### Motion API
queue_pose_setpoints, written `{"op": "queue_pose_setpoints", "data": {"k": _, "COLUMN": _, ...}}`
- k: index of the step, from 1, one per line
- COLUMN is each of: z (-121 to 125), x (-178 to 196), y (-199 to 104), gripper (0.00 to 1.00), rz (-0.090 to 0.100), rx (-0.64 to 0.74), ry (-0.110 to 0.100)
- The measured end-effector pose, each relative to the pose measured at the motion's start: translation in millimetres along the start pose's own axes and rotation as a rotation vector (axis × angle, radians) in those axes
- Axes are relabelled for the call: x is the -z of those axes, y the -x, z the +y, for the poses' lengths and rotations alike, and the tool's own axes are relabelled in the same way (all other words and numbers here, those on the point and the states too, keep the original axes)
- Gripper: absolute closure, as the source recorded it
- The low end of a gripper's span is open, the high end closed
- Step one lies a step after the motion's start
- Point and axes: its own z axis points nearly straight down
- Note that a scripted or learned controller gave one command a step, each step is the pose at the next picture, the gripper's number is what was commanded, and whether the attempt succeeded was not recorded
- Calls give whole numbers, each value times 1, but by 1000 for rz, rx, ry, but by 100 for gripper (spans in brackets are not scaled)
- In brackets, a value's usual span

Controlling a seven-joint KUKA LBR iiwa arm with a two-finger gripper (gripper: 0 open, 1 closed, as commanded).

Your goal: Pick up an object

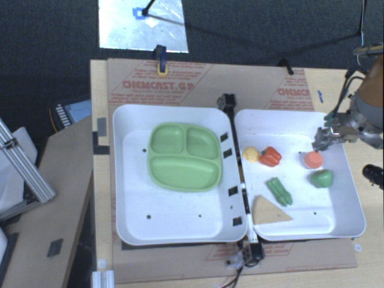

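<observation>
Grey two-finger gripper (321, 141) hangs just beside a round orange-red toy fruit (312, 159) at the right side of the right-hand shallow white bin (351, 224); whether it is apart or together cannot be told.

1. The arm (367, 104) runs off the right edge.
2. An aluminium frame (21, 170) is cut by the left edge.
3. The white bins (118, 161) partly cover the red lettering on the cardboard sheet (198, 80).
4. The small yellow item (251, 155) is too small to identify.
</observation>
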Motion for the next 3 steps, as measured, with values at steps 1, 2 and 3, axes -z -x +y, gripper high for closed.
{"op": "queue_pose_setpoints", "data": {"k": 1, "z": 1, "x": 22, "y": 0, "gripper": 100, "rz": 2, "rx": 1, "ry": -4}}
{"op": "queue_pose_setpoints", "data": {"k": 2, "z": -5, "x": 22, "y": -49, "gripper": 100, "rz": 4, "rx": 6, "ry": -6}}
{"op": "queue_pose_setpoints", "data": {"k": 3, "z": 2, "x": 27, "y": -103, "gripper": 100, "rz": 4, "rx": 7, "ry": -5}}
